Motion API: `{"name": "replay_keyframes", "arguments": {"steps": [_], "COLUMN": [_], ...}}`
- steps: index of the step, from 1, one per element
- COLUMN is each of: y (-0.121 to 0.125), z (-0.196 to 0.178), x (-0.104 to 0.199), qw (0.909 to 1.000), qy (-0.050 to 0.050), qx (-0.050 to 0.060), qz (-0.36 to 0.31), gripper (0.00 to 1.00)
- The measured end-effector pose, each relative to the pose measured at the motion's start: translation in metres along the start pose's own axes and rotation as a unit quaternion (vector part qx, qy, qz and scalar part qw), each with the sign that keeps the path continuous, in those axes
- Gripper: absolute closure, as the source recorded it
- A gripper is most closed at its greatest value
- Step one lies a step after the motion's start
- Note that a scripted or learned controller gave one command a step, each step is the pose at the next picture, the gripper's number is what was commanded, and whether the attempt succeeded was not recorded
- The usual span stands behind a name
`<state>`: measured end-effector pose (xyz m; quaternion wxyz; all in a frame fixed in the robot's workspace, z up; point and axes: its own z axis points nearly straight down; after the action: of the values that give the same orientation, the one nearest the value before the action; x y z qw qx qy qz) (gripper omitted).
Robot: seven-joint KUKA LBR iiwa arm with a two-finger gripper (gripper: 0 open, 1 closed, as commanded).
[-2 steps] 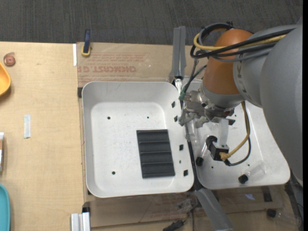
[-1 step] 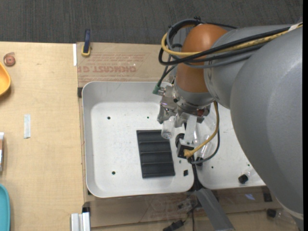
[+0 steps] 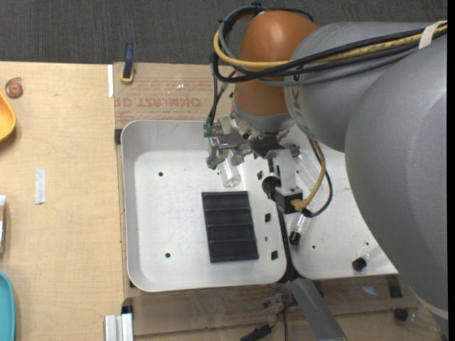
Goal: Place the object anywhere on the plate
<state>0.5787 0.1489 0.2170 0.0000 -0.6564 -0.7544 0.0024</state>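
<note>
**Claw low over the left bin, dark ridged slab lying just below it**

The grey arm (image 3: 370, 119) reaches in from the right, its orange band (image 3: 274, 62) sitting above the wrist with black and yellow cables looped around it. The claw (image 3: 226, 163) hangs over the upper middle of the left white bin (image 3: 142, 190), near the bin's back wall. Its tips look pale and translucent, and from this slanted angle I cannot tell whether they are apart or together; nothing can be made out between them.

A black rectangular slab with ridges (image 3: 229, 226) lies flat on the floor of the left bin, toward its right side and lower half. Its upper edge is just below the claw's tips, and it may not be touching them, though the view is too crowded there to be sure. This slab is the only loose item in the bin, so it is probably the task's thing.

The right bin (image 3: 334, 247) is mostly covered by the arm; a small black piece (image 3: 359, 263) rests near its lower right corner. On the wooden counter (image 3: 64, 155) to the left, an orange rim (image 3: 6, 119) and a teal rim (image 3: 6, 307) poke in at the picture's edge. A sheet of cardboard (image 3: 167, 94) lies behind the left bin.
</note>
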Motion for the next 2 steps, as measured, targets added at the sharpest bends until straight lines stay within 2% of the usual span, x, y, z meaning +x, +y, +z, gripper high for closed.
{"name": "replay_keyframes", "arguments": {"steps": [1, 2], "y": [0.002, 0.059], "z": [-0.048, -0.001], "x": [0.004, 0.041], "qw": [0.9813, 0.9524], "qy": [0.0, 0.0], "qx": [-0.001, -0.002], "qz": [-0.192, -0.305], "gripper": [1.0, 1.0]}}
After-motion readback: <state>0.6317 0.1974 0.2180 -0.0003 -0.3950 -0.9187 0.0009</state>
